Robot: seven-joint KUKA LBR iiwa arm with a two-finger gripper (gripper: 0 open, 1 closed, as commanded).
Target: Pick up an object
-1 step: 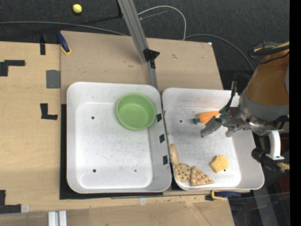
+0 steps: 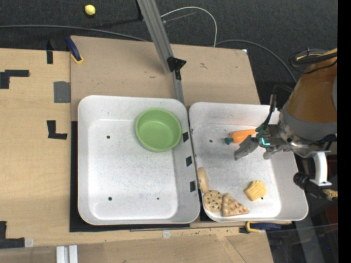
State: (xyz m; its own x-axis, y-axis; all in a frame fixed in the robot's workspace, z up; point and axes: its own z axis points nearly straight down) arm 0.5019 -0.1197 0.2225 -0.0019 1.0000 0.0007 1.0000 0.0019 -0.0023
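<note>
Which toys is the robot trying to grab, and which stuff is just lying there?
For the job:
- gripper, low in the right bin
- toy carrot, right beside it
- yellow piece, cracker, pizza slice, also pickable

Just lying about:
- green bowl in the left bin
- yellow ball on the floor

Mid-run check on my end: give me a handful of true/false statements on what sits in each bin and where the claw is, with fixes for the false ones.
1. The green bowl sits in the left bin. True.
2. The carrot lies in the left bin. False: it lies in the right bin, near the claw.
3. The claw is over the right bin. True.
4. The pizza slice lies at the right bin's far edge. False: it lies at the near edge, beside the cookie.
5. A yellow ball lies on the dark floor beyond the bench. True.
</note>
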